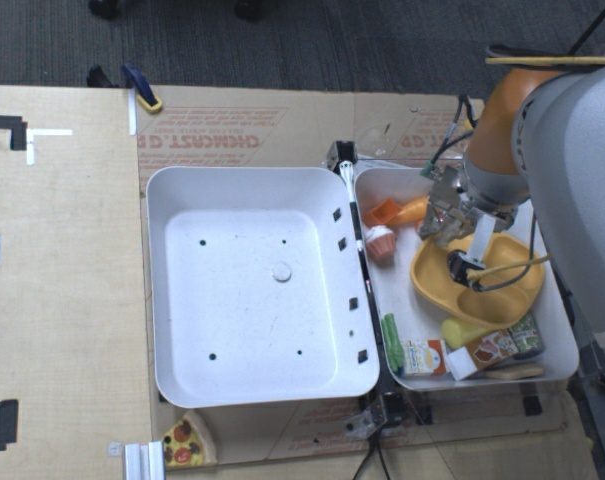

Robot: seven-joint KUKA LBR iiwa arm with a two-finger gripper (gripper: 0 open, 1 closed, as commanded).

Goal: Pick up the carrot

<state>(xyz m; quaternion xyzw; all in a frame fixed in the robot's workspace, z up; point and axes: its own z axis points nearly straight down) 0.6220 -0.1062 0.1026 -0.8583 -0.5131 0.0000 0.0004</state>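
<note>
The orange carrot (pixel 396 211) lies in the back left part of the right bin (pixel 409 303), pointing toward the bin's back right. My gripper (pixel 441 221) hangs right at the carrot's right end, between it and the rim of a yellow bowl (pixel 482 280). The gripper's body hides that end of the carrot, and nothing is lifted off the bin floor.
A red-and-white toy (pixel 380 243) lies just in front of the carrot. Along the right bin's front sit a green stick (pixel 391 340), a small carton (pixel 422 356) and a bottle (pixel 494 350). The left bin (pixel 154 268) stands beside it. A pizza-slice toy (pixel 185 443) lies on the bench.
</note>
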